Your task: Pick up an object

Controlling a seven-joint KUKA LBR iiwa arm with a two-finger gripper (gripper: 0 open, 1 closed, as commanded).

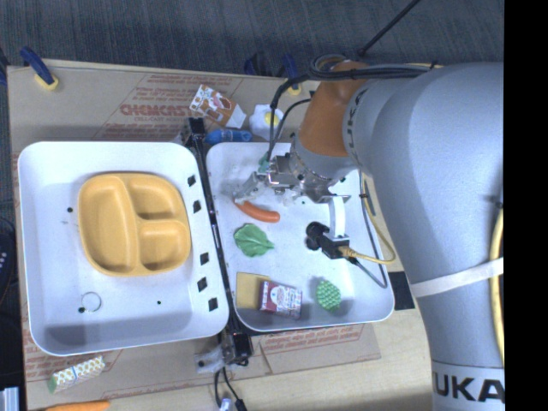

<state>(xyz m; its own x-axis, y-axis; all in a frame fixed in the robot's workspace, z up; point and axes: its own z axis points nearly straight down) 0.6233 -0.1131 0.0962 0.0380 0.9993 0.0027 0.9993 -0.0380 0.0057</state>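
In the right bin [370,302] lie an orange carrot [258,211], a green leaf [253,240], a green knobbly ball [328,294], and a yellow block [247,290] with a small red box [281,299] beside it. My gripper [261,182] is low over the back of this bin, just above and behind the carrot. The wrist and arm cover the bin's back right part. I see nothing held between the fingers.
The left bin [43,255] holds a yellow divided tray [133,222]. Behind the bins lie a small snack packet [210,103] and a blue item [228,135]. A wrapped packet [77,372] lies at the bench's front left, a blue clamp [38,67] at back left.
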